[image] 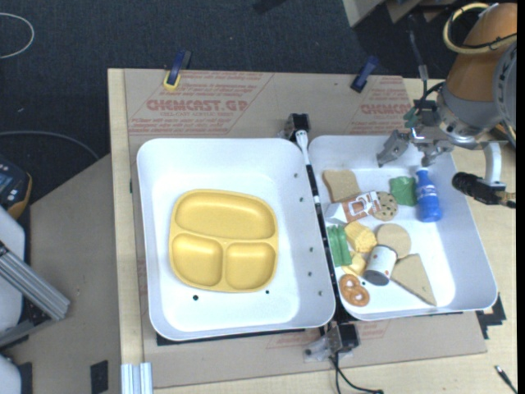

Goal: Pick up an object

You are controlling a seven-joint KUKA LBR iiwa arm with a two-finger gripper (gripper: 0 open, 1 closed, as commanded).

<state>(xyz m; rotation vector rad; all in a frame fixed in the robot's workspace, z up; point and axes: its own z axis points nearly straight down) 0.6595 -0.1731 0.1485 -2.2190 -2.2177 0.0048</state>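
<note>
My claw [414, 144] hangs spread, pinching nothing, above the right bin's [472, 245] far end. I'd judge it's lining up on the blue bottle [426, 197].

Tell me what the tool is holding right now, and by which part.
Nothing. The tool hangs open over the far end of the right bin, above the blue bottle, with nothing between its fingers.

Even, bright overhead lighting; soft shadows inside the two shallow white plastic bins [156, 245]; slightly soft focus throughout; dark surrounding floor.
</note>
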